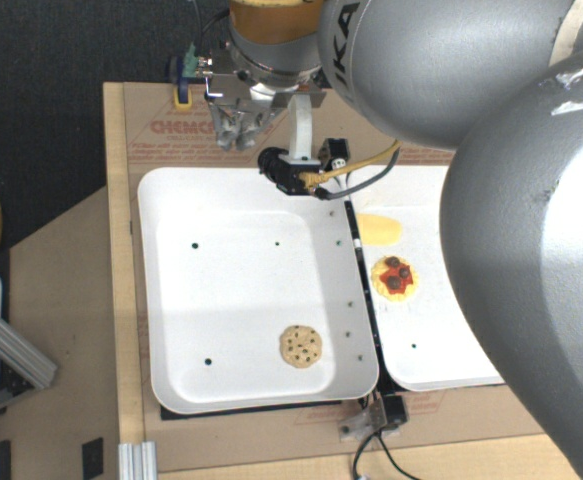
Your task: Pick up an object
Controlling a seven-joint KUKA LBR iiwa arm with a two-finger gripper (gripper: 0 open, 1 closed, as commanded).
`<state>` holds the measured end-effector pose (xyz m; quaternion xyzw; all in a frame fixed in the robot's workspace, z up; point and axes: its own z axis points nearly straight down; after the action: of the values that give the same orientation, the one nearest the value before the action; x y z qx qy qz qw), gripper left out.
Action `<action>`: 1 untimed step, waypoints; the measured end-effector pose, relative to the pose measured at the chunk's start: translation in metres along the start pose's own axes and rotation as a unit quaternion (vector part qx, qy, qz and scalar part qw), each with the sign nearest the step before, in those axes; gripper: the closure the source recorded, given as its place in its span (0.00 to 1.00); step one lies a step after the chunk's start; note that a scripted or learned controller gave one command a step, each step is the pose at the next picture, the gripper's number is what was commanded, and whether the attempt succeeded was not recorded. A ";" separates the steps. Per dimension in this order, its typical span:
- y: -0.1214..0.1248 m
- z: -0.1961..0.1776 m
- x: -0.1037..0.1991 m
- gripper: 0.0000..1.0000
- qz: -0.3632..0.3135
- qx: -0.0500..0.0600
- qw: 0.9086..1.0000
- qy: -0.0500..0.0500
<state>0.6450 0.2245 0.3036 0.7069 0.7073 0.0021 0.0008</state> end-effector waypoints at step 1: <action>-0.008 -0.045 0.000 1.00 0.000 -0.001 1.000 0.000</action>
<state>0.6367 0.2246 0.3482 0.7067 0.7075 0.0030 0.0012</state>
